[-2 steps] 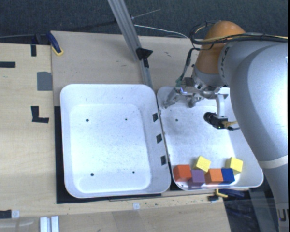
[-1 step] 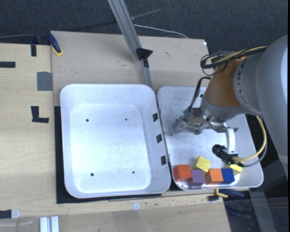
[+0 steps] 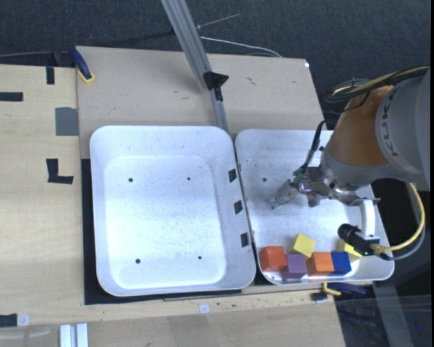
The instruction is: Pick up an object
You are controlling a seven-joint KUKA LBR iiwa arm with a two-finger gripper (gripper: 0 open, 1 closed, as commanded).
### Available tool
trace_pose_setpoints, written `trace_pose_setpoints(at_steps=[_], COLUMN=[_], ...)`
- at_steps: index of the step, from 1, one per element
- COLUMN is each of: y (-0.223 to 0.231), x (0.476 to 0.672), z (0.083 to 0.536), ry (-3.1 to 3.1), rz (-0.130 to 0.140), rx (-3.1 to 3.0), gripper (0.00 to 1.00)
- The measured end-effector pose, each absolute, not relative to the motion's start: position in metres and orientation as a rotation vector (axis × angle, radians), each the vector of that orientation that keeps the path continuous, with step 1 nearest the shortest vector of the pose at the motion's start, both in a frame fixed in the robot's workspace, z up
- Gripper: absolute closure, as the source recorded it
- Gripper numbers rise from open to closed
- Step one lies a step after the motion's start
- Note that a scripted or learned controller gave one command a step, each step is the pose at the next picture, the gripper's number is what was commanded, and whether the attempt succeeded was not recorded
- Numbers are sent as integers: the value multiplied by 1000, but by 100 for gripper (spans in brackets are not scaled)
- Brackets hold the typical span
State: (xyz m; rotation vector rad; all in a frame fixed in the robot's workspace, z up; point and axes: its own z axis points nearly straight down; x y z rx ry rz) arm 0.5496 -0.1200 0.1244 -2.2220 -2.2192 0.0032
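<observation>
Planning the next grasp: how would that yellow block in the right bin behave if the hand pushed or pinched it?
The yellow block looks like a small rigid cube, so it would probably keep its shape when pinched. Its flat faces suggest sliding rather than rolling. It sits close to the purple block and orange block, so a push might jostle them.

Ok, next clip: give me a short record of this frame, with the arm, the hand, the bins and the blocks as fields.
arm: reaches in from the right, over the right bin
hand: above the middle of the right bin, nothing seen between its fingers
left bin: white, shallow
blocks: red block, purple block, yellow block, orange block, blue block, clustered along the near edge of the right bin
task state: no block picked up
</observation>
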Motion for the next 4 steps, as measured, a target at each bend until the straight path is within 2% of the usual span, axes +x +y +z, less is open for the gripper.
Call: trace_pose_setpoints(at_steps=[1,2,3,4], y=[-118,-80,-41,25], x=[551,541,535,567], z=[132,196,216,281], ry=[-2221,-2228,-2227,-2234], rz=[1,-6,-2,-10], rx=[-2218,-2217,-2215,-2214], gripper=[100,100,100,100])
